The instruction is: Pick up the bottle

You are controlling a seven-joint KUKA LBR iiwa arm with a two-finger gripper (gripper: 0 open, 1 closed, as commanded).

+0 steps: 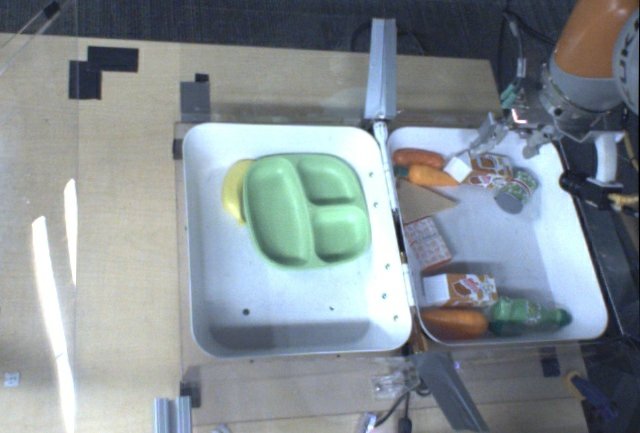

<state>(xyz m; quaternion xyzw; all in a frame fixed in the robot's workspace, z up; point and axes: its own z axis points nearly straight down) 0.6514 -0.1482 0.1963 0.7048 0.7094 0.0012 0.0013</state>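
Observation:
The bottle (527,314) is green and lies on its side in the front right corner of the right bin (560,251). An orange carrot-like piece (455,322) touches its left end. My gripper (512,135) hangs over the back edge of the same bin, far behind the bottle. Its two fingers are spread apart and open, with nothing between them. Just below the gripper lie a small printed packet (489,169) and a tipped-over can (516,190).
The right bin also holds a sausage (418,159), a carrot (433,177), a brown card (424,203), a patterned box (426,243) and an orange box (462,288). The left bin (210,301) holds a green divided tray (305,209) over a yellow object (234,191).

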